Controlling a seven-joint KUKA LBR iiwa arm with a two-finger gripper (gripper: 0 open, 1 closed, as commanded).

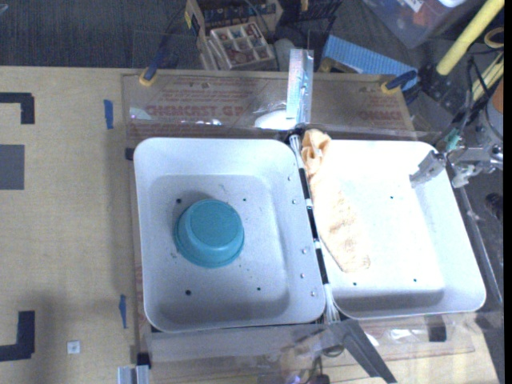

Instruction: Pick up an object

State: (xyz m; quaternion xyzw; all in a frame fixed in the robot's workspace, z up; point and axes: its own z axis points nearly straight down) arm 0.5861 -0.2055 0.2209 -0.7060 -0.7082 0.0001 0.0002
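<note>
While the arm reaches in from the right edge of the view, its jaws (430, 169) sit over the upper right rim of the right bin (416, 238); I cannot tell from this angle whether they are apart or together, and nothing shows between them.

Left bin (160, 174): one teal bowl (210, 231), upside down, resting left of centre on the bin floor, well apart from the jaws. Small dark specks are scattered on the white floor around it.

Right bin: a tan, mottled cloth-like object (340, 224) lies lengthwise along the left wall, running from the upper left corner down past the middle. Its upper end (314, 146) is bunched and rides up on the divider where the two bins meet. It is also well apart from the jaws.

The two bins touch along their inner walls, and both rest on the desk (56, 238), a pale wood-coloured surface with black angular marks at the left and bits of blue tape (108, 114).

Behind the bins a clear plastic sheet covers a brown panel (200, 106) with red printed lettering; the letters are too blurred and glare-washed to read. A similar panel with red print (364, 112) stands behind the right bin, also unreadable. A narrow metallic upright (300, 82) rises between them.

Background clutter: a box of small compartments (236, 42), a blue corrugated piece (364, 57), a yellow bar (476, 22) at the upper right. No legible labels on any of it.
</note>
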